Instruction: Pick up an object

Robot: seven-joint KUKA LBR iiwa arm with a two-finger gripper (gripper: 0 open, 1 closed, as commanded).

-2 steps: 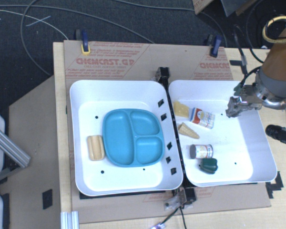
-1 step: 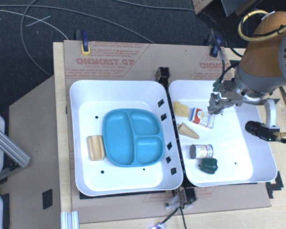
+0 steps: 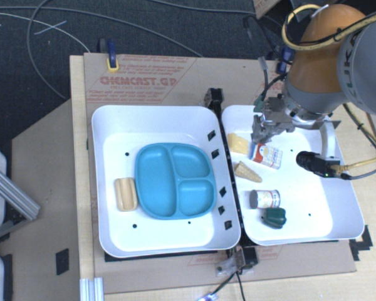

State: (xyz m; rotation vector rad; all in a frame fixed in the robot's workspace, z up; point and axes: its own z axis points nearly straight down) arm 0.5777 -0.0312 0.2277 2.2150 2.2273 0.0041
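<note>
Right now the gripper hangs low over the right bin, its fingers pointing down at a small white packet with red print that lies flat on the bin floor. Whether the fingers are spread or closed cannot be told from this slant, and nothing is visibly between them. A pale yellow block sits just left of the packet, and a tan wedge lies just below it. Nearer the front rest a small jar on its side and a dark green piece, touching or nearly so. The packet looks light and thin, probably somewhat slick and flexible, so a pinch across its narrow width near the middle seems safest. In the left bin are a blue divided plate and a tan bread-like piece.
</note>
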